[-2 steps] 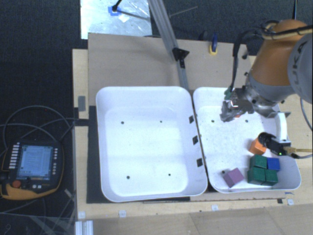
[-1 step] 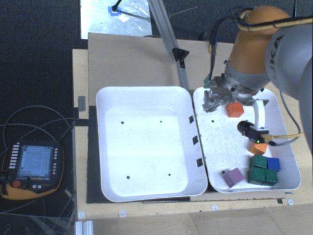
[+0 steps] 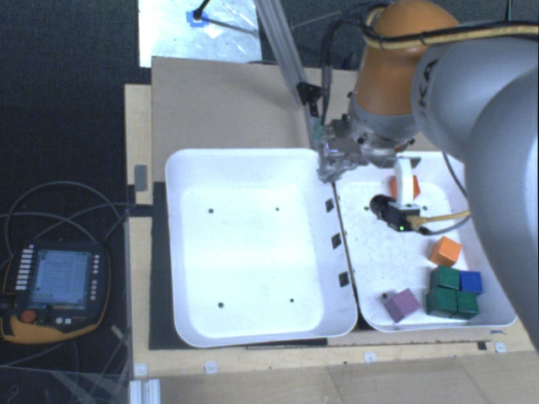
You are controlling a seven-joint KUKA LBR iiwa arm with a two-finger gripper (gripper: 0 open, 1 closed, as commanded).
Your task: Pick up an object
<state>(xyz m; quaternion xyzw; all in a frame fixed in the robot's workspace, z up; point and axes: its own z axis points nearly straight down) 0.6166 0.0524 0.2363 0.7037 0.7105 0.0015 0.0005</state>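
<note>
The claw [image 3: 330, 168] hangs over the far left corner of the right bin [image 3: 370, 263], by the rim shared with the left bin [image 3: 253, 251]. In the right bin's near right corner sit green blocks [image 3: 442, 299]. A blue block [image 3: 471, 282] touches them, an orange block [image 3: 445, 250] lies just behind, and a purple block [image 3: 402, 304] is beside them.

Shallow white plastic bins [image 3: 253, 251]: 2, side by side.
Small green cubes [image 3: 444, 278]: 3, packed close together, so the count is approximate.
Small blue cube [image 3: 470, 282]: 1.
Small orange cube [image 3: 445, 249]: 1.
Small purple block [image 3: 402, 304]: 1.
Grey handheld control pendant with a screen [image 3: 55, 289]: 1.
</note>
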